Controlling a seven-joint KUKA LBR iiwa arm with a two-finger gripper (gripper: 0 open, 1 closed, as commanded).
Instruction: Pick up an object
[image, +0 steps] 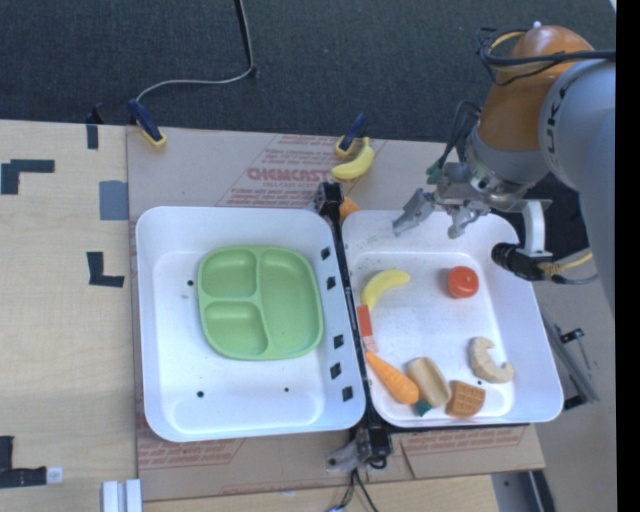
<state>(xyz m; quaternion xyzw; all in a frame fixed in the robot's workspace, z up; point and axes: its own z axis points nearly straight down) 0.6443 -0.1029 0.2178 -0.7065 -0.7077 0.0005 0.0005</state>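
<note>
Gripper (436, 217), fingers spread apart and holding nothing, poised over the far edge of the right bin (520, 395); the banana (384, 286) lies below-left, its long axis slanting toward the divider.

Red print reading "CHEMCAST" appears on the brown cardboard sheet (262, 180) beneath the bins, above the left bin. Smaller red print lines adjacent to it are illegible. Partial letters on the grey arm (585, 110) are unreadable.

My bench top (60, 330) in pale wood with black tape marks (100, 270), brown cardboard sheet (250, 175) over it, dark carpet floor (300, 50) behind, black cable (235, 60) trailing.
</note>
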